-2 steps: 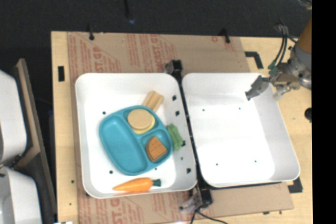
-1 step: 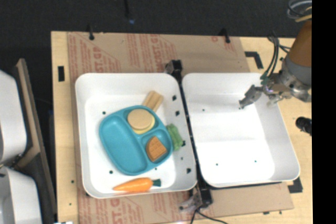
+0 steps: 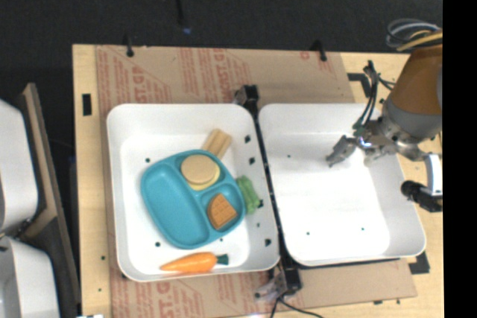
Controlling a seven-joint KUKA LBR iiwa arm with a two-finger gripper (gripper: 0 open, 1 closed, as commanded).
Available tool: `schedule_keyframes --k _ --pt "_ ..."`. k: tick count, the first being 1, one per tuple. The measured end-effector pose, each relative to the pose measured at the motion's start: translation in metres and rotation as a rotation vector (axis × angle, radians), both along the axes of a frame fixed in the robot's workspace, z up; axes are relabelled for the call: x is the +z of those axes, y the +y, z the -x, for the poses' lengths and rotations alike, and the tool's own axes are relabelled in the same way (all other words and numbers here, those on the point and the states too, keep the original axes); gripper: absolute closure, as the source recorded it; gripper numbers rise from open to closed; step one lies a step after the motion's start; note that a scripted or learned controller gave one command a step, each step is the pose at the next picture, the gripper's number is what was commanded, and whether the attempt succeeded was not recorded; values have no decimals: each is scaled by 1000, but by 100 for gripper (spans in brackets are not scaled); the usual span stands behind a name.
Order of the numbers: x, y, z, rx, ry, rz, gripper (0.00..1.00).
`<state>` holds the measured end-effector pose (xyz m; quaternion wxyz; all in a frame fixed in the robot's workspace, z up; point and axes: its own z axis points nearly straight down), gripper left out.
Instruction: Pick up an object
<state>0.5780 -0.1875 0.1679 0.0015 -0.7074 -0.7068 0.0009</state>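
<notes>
The left bin (image 3: 123,160) holds a blue divided tray (image 3: 173,208). On the tray lie a round tan biscuit (image 3: 201,169) and a brown bread piece (image 3: 222,211). A tan wooden block (image 3: 218,141) rests at the tray's upper edge and a green piece (image 3: 248,194) at its right side. An orange carrot (image 3: 191,262) lies near the bin's front wall. My gripper (image 3: 359,151) hangs over the upper part of the right bin (image 3: 335,234), far from all these objects. It is open, with nothing between its fingers.
The grey arm with its orange band (image 3: 419,86) comes in from the right over the right bin's far corner. A black clip (image 3: 247,95) sits where the two bins meet at the back. Cardboard (image 3: 186,74) lines the bench around the bins.
</notes>
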Motion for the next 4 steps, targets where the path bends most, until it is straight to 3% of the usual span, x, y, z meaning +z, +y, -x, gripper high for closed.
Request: schedule_keyframes --k 1,2,4 --pt "-42 1 0 0 -1 1 0" --pt "-29 0 -2 -1 -6 2 100" --pt "98 3 -2 0 -10 3 100"
